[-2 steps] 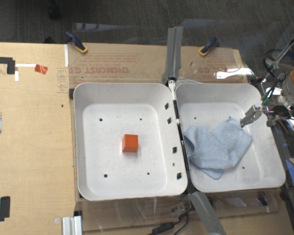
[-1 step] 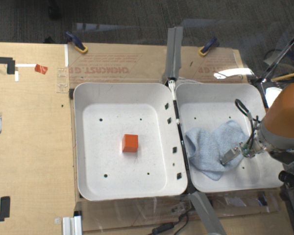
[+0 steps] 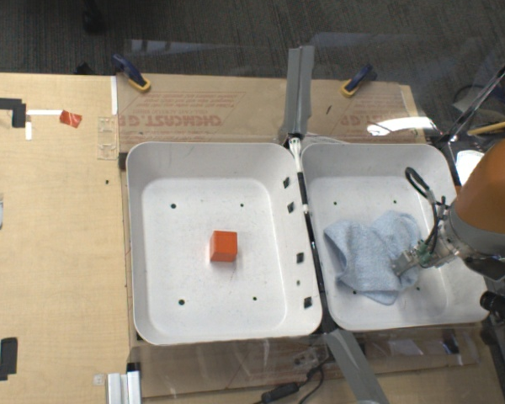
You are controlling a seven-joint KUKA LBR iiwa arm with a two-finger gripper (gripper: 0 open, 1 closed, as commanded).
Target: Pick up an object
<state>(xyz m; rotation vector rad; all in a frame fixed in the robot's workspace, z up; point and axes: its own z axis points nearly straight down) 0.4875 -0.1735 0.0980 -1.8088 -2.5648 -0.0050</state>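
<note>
The arm [image 3: 488,200] reaches in from the right side of the view, its orange band showing above the wrist at the frame's edge. It bends down and leftward into the right bin [image 3: 353,167], so that the hand [image 3: 406,264] sits low at the right edge of a crumpled light blue cloth [image 3: 369,255]. The hand points left toward the cloth and appears to touch or press into its right-hand folds; whether it is apart or together I cannot tell, since the tips are small and blend with the fabric. A dark cable loops up from the wrist above the cloth.

The cloth lies bunched in the middle of the right bin, closer to the front wall than the back. In the left bin [image 3: 151,225] a small orange block [image 3: 224,247] sits alone near the centre, well apart from the arm. Both bins rest side by side on the worktop [image 3: 50,251], with a sheet of cardboard [image 3: 202,112] behind them held by two clamps.
</note>
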